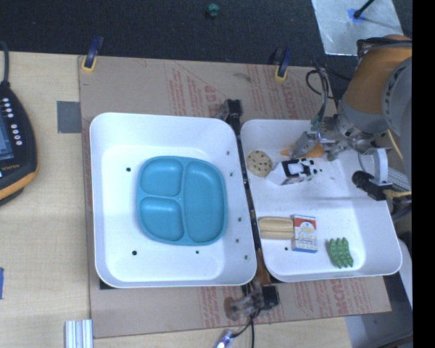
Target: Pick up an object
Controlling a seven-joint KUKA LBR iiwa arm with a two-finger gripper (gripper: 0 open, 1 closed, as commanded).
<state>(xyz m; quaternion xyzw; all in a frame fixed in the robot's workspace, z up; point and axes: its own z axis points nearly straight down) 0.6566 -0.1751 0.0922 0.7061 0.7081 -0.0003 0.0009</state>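
The arm reaches in from the right, and my gripper (pixel 299 170) hangs low over the back part of the right bin (pixel 370 216). A round speckled cookie (pixel 259 162) lies just left of it. An orange piece (pixel 313 151) shows close behind the gripper, partly hidden by the wrist. Nearer the front of the same bin lie a tan bun-like roll (pixel 274 228), a small red and white box (pixel 304 233) and a green ridged toy (pixel 339 252). The view shows nothing held by the gripper.
The left bin (pixel 109 194) holds a blue divided plate (pixel 182 199). A handheld control pendant (pixel 3 140) rests on the bench at far left. Clamps (pixel 92 53) pin the cardboard sheet at the back.
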